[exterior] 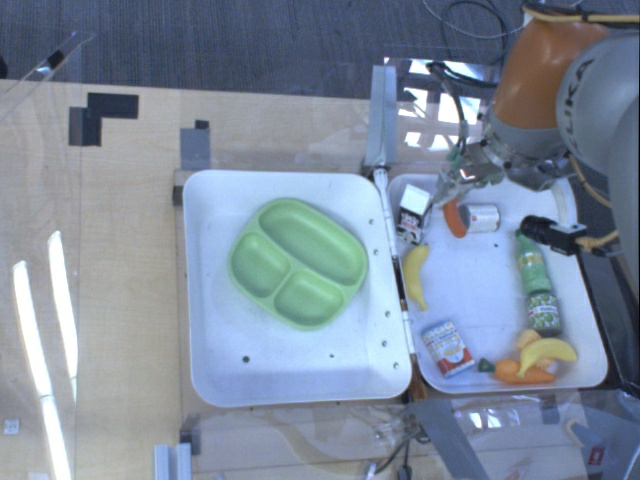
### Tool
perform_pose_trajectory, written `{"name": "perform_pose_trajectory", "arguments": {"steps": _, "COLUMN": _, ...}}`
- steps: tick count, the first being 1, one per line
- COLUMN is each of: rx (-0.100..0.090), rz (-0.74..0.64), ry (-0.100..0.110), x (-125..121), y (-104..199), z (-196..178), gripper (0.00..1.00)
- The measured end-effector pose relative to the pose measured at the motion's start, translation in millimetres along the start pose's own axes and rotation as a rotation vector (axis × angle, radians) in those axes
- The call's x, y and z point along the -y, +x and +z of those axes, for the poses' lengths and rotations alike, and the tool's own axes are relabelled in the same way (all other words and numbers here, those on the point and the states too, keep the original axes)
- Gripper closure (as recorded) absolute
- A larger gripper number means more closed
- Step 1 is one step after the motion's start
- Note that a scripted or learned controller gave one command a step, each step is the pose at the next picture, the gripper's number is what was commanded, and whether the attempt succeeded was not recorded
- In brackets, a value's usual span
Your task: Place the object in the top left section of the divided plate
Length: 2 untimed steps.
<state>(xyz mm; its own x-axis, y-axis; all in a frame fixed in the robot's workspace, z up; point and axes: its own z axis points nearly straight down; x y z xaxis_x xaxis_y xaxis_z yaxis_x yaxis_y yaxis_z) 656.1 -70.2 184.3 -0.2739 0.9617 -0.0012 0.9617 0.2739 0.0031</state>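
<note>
While my gripper (455, 183) hangs over the right bin (590, 298), grip unclear, the orange object (455, 220) lies just below it, divided plate (298, 262) well left.

Even, bright light falls from overhead, and both white bins come out close to washed out, their walls showing only faint grey shading. Shadows are soft and short: a thin dark edge lies under the green divided plate (298, 262), well to the left of the tool (458, 176). Hard glare sits on clear sheeting just behind the tool and again along the near edge of the worktop (110, 298) below it. Far to the tool's left, two pale streaks of reflected light cross the wood. The picture is somewhat soft and grainy; small labels on the packets cannot be read. The arm's near parts look blurred.
</note>
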Motion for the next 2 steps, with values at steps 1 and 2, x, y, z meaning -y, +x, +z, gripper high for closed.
{"name": "perform_pose_trajectory", "arguments": {"steps": 1, "rx": -0.002, "rz": -0.055, "ry": 0.001, "x": -9.5, "y": 83.9, "z": 0.5, "gripper": 1.0}}
{"name": "perform_pose_trajectory", "arguments": {"steps": 2, "rx": -0.003, "rz": -0.023, "ry": 0.002, "x": 26.6, "y": 151.1, "z": 0.4, "gripper": 1.0}}
